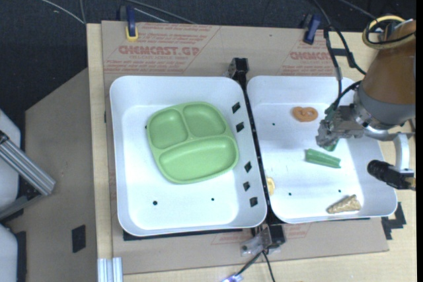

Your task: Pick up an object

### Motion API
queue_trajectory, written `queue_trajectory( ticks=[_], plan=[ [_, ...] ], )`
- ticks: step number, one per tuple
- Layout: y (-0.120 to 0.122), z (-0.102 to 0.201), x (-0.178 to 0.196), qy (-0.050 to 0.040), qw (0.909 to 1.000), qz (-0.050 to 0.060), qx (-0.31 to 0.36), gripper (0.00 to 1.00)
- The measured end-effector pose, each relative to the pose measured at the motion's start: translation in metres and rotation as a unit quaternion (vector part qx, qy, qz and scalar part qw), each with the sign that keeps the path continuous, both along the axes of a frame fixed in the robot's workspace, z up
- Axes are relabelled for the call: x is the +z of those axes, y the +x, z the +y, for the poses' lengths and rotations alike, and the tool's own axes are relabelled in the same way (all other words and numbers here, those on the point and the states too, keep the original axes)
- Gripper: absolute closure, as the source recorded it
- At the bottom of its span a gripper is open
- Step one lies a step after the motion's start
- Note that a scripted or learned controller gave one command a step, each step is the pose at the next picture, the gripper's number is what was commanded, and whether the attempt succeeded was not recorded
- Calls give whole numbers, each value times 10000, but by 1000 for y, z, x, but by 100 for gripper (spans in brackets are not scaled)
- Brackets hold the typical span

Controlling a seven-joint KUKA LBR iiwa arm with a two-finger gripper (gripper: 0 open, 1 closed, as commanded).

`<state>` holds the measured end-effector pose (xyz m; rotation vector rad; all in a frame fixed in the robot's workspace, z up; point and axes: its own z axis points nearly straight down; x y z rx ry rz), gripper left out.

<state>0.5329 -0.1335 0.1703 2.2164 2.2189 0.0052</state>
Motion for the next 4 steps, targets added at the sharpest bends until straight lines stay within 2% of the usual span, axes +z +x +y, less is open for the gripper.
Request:
queue_trajectory(
  ticks=[1, 2, 3, 4],
  plan=[
    [7, 3, 63, -1, 10000, -9, 5, 100],
    [8, 3, 74, 6, 10000, 19, 1, 100],
    [8, 61, 77, 26, 10000, 36, 27, 100],
    [22, 112, 80, 19, 10000, 22, 28, 100]
  ],
)
